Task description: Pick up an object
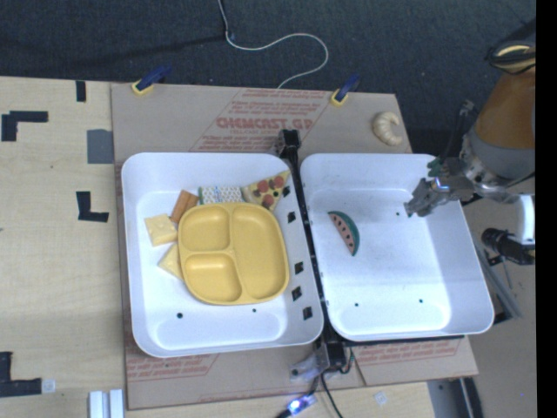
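White plastic bins sit side by side on a cardboard sheet (pixel 261 116) over the bench. Right bin (pixel 435 312) has one thing in it: a watermelon slice toy (pixel 344 232), lying flat toward 9 o'clock of that bin, near the divider. The gripper (pixel 424 197) hangs over the bin's 2 o'clock corner, well apart from the slice, nothing visibly in it; honestly can't tell if it's open or closed from this angle. Left bin (pixel 144 259) holds a yellow divided plate (pixel 233 252) in the middle, with a pizza slice (pixel 268 188) at its 1 o'clock, and some crackers (pixel 161 230) poking out at 9 to 10 o'clock. A small beige lump (pixel 388 127) sits on the cardboard at 12 o'clock above the right bin.
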Controlling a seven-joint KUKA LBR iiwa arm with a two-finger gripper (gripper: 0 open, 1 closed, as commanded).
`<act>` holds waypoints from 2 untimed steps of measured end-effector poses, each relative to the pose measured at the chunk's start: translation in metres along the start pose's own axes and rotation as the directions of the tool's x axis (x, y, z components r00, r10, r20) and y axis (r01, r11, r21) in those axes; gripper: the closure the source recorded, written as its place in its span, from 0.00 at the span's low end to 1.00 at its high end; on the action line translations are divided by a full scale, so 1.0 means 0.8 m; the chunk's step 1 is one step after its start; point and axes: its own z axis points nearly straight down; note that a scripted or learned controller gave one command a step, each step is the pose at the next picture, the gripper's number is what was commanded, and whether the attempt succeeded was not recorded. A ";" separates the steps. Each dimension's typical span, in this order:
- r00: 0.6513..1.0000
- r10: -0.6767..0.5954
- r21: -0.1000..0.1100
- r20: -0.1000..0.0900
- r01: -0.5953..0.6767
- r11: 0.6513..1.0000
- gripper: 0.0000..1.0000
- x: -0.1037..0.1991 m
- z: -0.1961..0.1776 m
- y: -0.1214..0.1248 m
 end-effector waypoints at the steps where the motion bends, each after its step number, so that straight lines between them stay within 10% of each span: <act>1: 1.000 0.000 0.003 -0.001 0.000 1.000 1.00 0.001 -0.021 0.001; 2: 1.000 -0.004 0.003 -0.002 0.004 1.000 1.00 0.064 -0.032 0.037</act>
